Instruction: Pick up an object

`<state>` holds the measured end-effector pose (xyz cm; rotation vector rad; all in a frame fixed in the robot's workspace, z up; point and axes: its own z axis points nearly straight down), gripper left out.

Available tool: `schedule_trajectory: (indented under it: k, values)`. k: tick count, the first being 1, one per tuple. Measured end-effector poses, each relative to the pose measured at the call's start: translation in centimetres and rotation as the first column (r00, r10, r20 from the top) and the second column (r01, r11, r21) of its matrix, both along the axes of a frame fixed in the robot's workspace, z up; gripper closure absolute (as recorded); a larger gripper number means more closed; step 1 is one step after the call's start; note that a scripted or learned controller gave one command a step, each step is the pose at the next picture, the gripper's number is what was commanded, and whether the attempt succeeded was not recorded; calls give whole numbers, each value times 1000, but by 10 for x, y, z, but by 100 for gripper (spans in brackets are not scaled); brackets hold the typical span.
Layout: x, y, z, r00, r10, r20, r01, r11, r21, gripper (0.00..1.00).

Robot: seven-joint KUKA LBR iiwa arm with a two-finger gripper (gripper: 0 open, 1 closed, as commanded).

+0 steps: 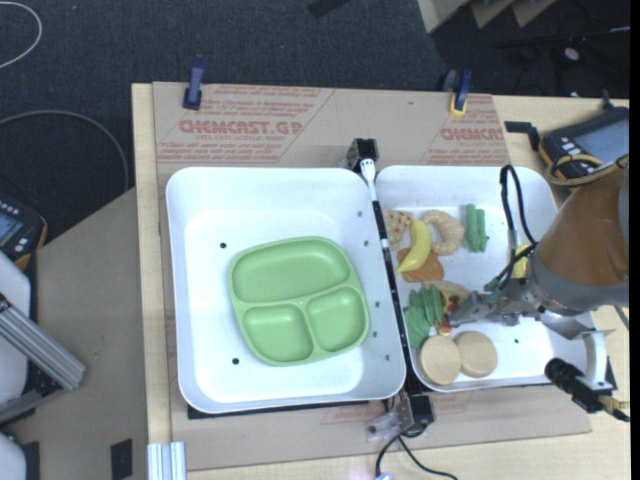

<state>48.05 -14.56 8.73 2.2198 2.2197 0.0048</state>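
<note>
Two shallow white bins sit side by side on the bench. The left bin [190, 268] carries a pale green divided plate [297, 299], lying flat near its middle, with one long compartment at the far side and two smaller ones nearer me.

The right bin [530, 363] is where the small things are, bunched against its left half. A yellow banana [417, 248] lies curved over an orange-brown piece [428, 269], with a waffle-patterned bit [399, 226] just beside it towards the divider. Next to the banana is a pale ring-shaped pastry [443, 230], and beyond that a short green stick-like piece [475, 227], standing a little apart from the rest. Lower down, a dark green leafy item [424, 310] lies near the left wall, and below it two round tan biscuits [459, 356] rest touching one another (they could be cookies or buns, I can't say which).

The arm [585, 253] comes in from the right, its orange band plain above the wrist, and the gripper [470, 308] is low over the bin, just beside the leafy item and right above the biscuits. From where I stand its tip is a dark tangle against the clutter, so I cannot tell its state, nor whether anything is in its grasp.
</note>
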Motion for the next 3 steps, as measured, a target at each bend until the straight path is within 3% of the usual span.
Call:
schedule_trajectory:
  k: [1, 2, 3]
  values:
    - [23, 19, -1, 1000, 0, 0, 0, 1000, -4, 0]
    - [52, -38, 16, 1000, -3, 2, 3, 1000, -6, 0]
    - [99, -67, -2, 1000, 8, -13, -7, 1000, 28, 0]
